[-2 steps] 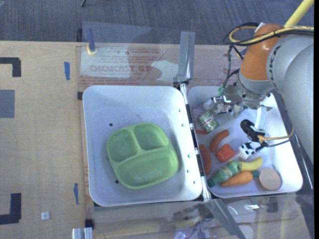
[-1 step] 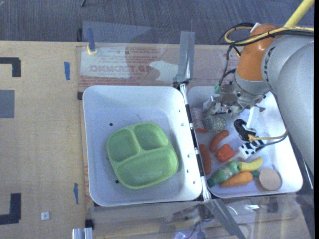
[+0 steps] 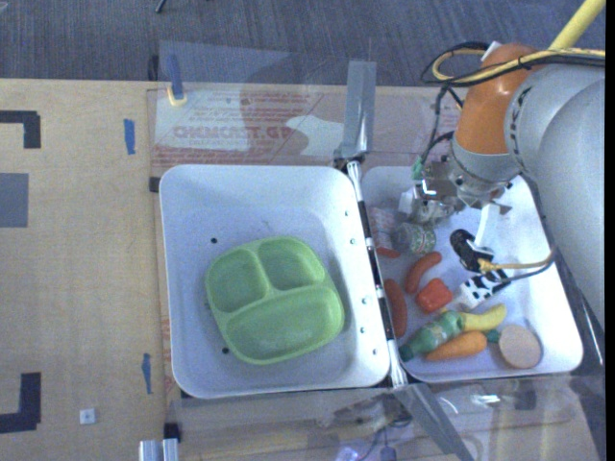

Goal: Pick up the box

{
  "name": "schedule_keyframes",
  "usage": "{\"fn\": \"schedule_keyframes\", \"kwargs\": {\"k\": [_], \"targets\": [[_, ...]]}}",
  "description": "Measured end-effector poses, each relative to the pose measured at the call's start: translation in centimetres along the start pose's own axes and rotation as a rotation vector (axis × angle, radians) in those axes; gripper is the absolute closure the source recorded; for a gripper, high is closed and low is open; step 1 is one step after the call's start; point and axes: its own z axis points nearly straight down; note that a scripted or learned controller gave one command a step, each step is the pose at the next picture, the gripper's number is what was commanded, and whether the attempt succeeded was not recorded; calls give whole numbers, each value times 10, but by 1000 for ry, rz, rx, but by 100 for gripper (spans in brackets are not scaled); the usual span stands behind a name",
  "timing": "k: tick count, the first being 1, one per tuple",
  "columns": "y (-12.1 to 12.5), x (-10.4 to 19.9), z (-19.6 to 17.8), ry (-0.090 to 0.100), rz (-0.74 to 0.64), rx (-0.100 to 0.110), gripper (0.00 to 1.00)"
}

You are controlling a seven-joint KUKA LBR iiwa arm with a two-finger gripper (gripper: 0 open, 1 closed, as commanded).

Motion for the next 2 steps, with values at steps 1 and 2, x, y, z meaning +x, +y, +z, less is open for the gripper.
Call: {"fn": "schedule_keyframes", "kwargs": {"k": [1, 2], "targets": [[-1, 75, -93, 0, -105, -44, 100], [-10, 170, -92, 4, 33, -43, 100]]}}
